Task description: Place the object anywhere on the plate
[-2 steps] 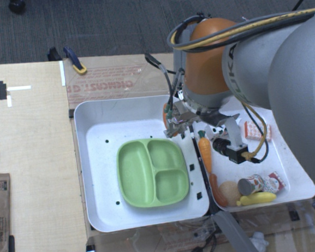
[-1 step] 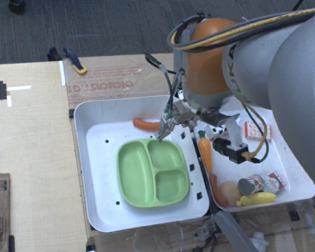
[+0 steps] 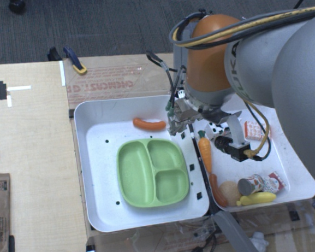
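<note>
plate (image 3: pixel 153 172) in the left bin (image 3: pixel 89 156); sausage (image 3: pixel 149 124) behind it; carrot (image 3: pixel 205 152) in the right bin (image 3: pixel 292 166).

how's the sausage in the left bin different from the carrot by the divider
The sausage lies nearly crosswise in the left bin, above the green plate; the carrot lies lengthwise in the right bin, along the divider. The sausage is short with rounded ends and slightly curved; the carrot is longer, straight, and has a green top. Both are orange-toned, elongated toy foods, and neither is on the plate.

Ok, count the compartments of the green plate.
3: on the plate, one long compartment on its left, one at upper right, one at lower right.
</note>
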Robot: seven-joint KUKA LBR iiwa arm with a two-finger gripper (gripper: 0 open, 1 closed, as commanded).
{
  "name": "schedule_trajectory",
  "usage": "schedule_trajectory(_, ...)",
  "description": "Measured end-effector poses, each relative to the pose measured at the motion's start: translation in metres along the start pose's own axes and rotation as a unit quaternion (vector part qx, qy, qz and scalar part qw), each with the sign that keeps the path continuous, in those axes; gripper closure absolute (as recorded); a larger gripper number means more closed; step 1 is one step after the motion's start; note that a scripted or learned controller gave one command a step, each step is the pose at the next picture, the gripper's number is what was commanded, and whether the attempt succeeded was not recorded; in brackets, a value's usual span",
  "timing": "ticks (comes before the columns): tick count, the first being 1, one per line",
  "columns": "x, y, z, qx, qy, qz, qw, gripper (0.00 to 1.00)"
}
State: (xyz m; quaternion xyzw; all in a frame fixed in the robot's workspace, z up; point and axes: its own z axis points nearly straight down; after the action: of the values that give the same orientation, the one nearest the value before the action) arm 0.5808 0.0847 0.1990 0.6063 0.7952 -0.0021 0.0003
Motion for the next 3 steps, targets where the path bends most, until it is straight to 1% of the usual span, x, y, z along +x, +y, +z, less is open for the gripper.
schedule_trajectory(1, 0.062, -0.024, -0.007, 0.000, 0.001, -0.127, 0.9918, 1.00)
schedule_trajectory(2, 0.060, -0.024, -0.015, 0.001, 0.000, -0.126, 0.9921, 1.00)
schedule_trajectory(3, 0.151, -0.041, -0.030, 0.000, 0.001, -0.146, 0.9893, 1.00)
